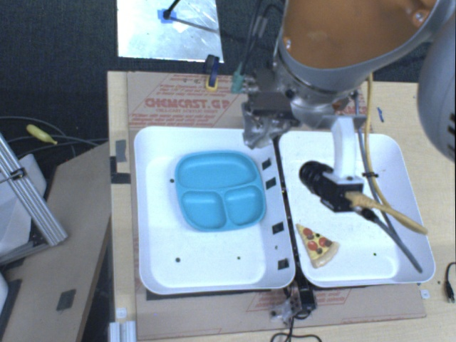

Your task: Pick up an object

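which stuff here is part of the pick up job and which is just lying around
Part of the job:
- gripper, at the far end of the divider between the bins
- blue divided plate in the left bin
- pizza slice toy in the right bin

Lying about:
- cardboard sheet under the bins
- yellow and blue clip

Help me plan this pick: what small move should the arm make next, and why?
Probably slide the claw toward the pizza slice at the near end of the right bin. The claw sits at the far end of the divider between the bins, well away from the slice, with nothing seen between its fingers.
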Robot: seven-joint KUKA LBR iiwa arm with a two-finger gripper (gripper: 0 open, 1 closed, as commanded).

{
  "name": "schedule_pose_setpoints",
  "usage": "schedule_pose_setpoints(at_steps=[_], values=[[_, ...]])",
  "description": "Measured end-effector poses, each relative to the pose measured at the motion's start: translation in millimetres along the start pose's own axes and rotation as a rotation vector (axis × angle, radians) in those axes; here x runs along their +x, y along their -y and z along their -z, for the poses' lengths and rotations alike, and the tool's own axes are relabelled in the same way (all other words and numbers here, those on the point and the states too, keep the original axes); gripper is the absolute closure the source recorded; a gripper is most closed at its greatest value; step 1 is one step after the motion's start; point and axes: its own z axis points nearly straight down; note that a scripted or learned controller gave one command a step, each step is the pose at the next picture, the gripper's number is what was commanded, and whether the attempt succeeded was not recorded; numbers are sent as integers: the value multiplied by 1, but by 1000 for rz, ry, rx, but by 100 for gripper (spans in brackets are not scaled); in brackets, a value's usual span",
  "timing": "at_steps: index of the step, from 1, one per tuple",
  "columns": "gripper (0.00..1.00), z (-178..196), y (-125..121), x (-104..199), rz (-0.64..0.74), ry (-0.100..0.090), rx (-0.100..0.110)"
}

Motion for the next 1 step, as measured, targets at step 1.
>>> schedule_pose_setpoints(at_steps=[1], values=[[100, 11, -1, 0, 4, -1, -2]])
